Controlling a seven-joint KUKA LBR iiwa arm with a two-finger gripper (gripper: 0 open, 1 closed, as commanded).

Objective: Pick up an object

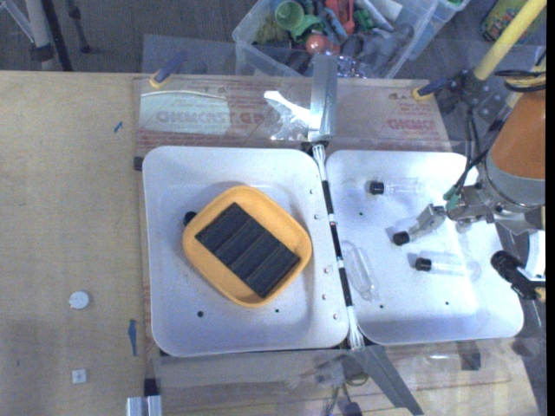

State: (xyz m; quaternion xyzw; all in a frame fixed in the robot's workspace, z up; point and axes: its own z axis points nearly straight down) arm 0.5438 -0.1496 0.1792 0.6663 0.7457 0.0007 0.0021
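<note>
Two white bins (165, 258) are facing you; the gripper (427, 219), fingers indiscernible, is hovering over a capped vial (444, 266) lying left-right.

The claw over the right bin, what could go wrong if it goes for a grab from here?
The claw sits low among small clear tubes with black caps; these look thin and see-through, so it may close on nothing or nudge one away. One capped tube lies right beside it and could get knocked toward the bin wall.
</note>
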